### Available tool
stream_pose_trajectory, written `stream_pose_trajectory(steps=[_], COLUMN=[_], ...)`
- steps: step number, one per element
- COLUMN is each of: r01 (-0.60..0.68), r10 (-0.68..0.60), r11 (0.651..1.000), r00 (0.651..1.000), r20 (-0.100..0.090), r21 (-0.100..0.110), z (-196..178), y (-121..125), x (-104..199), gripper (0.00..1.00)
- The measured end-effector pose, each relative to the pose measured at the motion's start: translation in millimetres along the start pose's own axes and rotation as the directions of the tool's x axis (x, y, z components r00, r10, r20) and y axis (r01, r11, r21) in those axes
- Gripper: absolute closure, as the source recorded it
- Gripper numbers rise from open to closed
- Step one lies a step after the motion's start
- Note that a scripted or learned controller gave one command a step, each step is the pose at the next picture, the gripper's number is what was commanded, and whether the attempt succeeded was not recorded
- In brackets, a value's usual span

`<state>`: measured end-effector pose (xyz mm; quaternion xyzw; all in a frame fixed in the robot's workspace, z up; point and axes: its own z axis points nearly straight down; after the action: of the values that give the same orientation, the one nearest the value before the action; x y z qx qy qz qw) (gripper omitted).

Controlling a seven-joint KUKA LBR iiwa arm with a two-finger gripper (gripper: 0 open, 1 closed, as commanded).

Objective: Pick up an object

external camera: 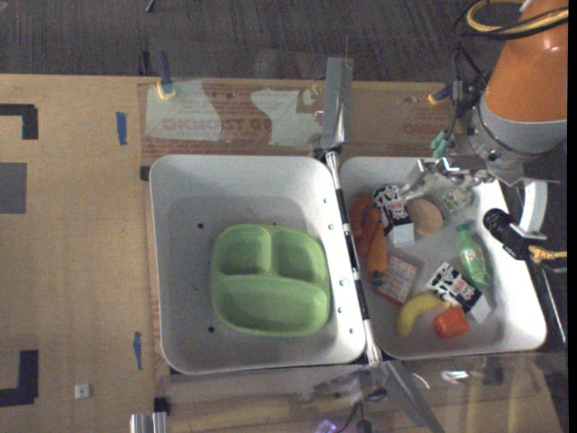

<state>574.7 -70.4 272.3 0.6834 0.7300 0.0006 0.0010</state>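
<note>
Hanging over the far part of the right bin (pixel 527 336), the arm (pixel 527 70) carries its jaws (pixel 444 184) low above the clutter there; whether they are open or closed I cannot tell, as the metal parts blur together against the white bin floor.

Just beside the jaws, on the near side, lies a tan round thing (pixel 425 216), perhaps a bread roll; contact with it cannot be judged. To the left of the jaws sits a small black-and-white carton (pixel 390 204), and further left, against the bin's wall, lie long orange pieces like carrots (pixel 371 238). Nearer the camera from the jaws is a green bottle (pixel 471 260), and beyond it a second black-and-white carton (pixel 453 285). A pink-edged packet (pixel 398 279) lies flat in the middle of the bin. Furthest from the jaws, at the bin's near side, a banana (pixel 418 312) touches a red-orange toy (pixel 452 322).

Well to the left of the jaws, the left bin (pixel 171 242) holds a green divided plate (pixel 270 280). Both bins rest on the bench (pixel 72 269).
</note>
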Motion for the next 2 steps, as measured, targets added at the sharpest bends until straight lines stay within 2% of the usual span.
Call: stream_pose_trajectory(steps=[1, 2], r01=[-0.058, -0.299], r10=[0.058, 0.299], r11=[0.998, 0.954], r00=[0.998, 0.954], r20=[-0.001, -0.001], r21=[0.003, 0.003], z=[89, 184], y=[-5, -6], x=[-39, -77], gripper=[0.0, 0.0])
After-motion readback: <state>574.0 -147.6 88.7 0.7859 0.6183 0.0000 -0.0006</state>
